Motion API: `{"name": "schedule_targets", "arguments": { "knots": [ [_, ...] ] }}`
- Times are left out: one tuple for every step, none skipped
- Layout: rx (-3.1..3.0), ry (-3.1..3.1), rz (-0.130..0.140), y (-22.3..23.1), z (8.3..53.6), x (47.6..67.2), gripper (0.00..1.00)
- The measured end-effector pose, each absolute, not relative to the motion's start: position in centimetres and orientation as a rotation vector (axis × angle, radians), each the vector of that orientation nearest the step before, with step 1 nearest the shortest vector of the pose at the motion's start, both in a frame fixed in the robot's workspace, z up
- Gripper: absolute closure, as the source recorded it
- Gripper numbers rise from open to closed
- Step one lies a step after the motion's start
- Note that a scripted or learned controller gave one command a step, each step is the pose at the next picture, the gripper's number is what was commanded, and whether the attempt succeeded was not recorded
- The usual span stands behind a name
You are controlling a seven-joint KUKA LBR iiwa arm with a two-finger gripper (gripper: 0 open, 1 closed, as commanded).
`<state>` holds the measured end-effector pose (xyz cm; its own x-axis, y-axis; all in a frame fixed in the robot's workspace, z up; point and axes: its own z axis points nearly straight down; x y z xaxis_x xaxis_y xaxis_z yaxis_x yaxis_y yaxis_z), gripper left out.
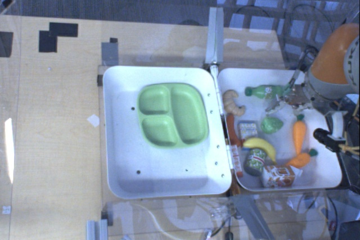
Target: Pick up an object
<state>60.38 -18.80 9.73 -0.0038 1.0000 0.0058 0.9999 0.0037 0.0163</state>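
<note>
The right bin [333, 176] holds several small items. Among them are a green bottle [262, 91] lying on its side, a beige pastry [232, 102], a green leafy piece [272, 124], a carrot [299, 136], a banana [260, 146], a can [255, 161] and a small carton [278, 176]. My gripper [288, 100] hangs over the bin's far right part, just right of the bottle's end and above the leafy piece. The view shows nothing between its fingers.
The left bin [121, 177] carries a green divided plate [171, 114]. A red sausage [230, 131] lies along the right bin's left wall, and a second carrot [301, 159] lies near the carton. A metal post [215, 36] rises behind the gap between the bins.
</note>
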Motion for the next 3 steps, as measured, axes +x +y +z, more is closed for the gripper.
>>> {"name": "schedule_targets", "arguments": {
  "knots": [
    [2.231, 2.196, 0.013, -17.2, 8.8, 55.8, 0.00],
    [2.229, 2.197, 0.017, -17.1, 9.7, 56.1, 1.00],
    [2.253, 2.187, 0.001, -10.0, 24.8, 52.8, 1.00]
  ]
}}
